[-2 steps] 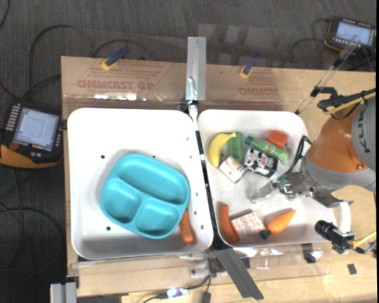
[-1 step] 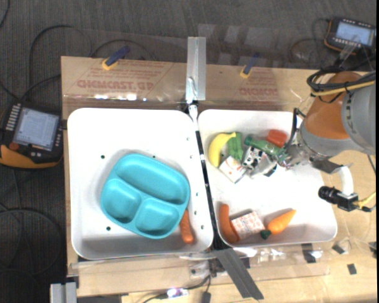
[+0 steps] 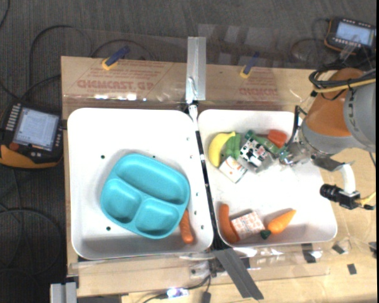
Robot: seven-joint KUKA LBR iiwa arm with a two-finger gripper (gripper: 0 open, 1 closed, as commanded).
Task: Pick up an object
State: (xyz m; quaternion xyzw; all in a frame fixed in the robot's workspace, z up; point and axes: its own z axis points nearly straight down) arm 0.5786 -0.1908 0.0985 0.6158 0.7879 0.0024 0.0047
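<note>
Clutter sits at the back of the right bin (image 3: 316, 207): a banana (image 3: 218, 148), a green piece (image 3: 240, 142), a black-and-white box (image 3: 254, 152), a small white carton (image 3: 234, 168) and a red-orange item (image 3: 277, 136), all touching or overlapping. At the front lie a sausage (image 3: 227, 222), a red-patterned box (image 3: 247, 222) and a carrot (image 3: 279, 220), close together. The left bin (image 3: 88, 144) holds a blue tray (image 3: 145, 194) with an orange piece (image 3: 186, 227) beside it.

Candidate target is not fixed by the task; the nearest things to the end effector (image 3: 289, 154) are the red-orange item and the black-and-white box.

Handling judgement: these look like toy foods and small cartons, so probably light. The plastic pieces likely stiff and smooth, apt to slip or roll; the cartons may dent under squeeze. Best hold is across a narrow side. The carrot would take a grip across its middle and has more free space around it than the crowded pile.

End effector: low over the right bin, just right of the back pile, near or touching the black-and-white box; contact cannot be told. Opening cannot be told either, as the wrist blurs into the clutter. Nothing is visibly held.
</note>
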